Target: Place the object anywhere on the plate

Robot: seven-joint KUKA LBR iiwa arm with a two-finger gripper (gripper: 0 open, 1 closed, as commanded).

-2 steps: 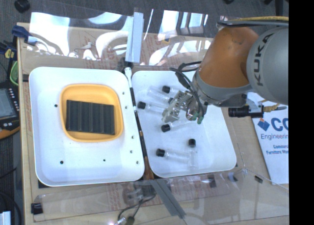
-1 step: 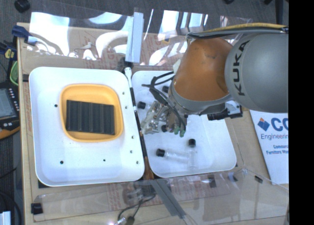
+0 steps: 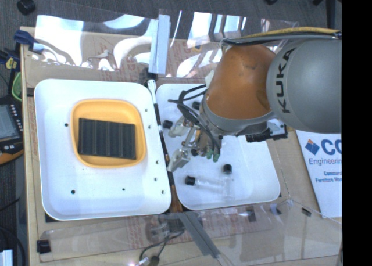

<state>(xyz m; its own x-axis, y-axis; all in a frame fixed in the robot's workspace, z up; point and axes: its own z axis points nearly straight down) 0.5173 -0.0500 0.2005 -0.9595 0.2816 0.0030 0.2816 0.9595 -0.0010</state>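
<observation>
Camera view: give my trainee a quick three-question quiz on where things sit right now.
1. True or false: the yellow plate lies in the left bin.
2. Which bin is the gripper over? A) left B) right
3. Fill in: the dark ridged block rests on the ____.

Key: 1 true. 2 B, over the right bin, above the clear tube with a black cap. 3 plate.

Yellow plate (image 3: 107, 110) with a dark ribbed centre; white bins (image 3: 52, 189); grey arm (image 3: 308, 85), orange band (image 3: 241, 82).
</observation>
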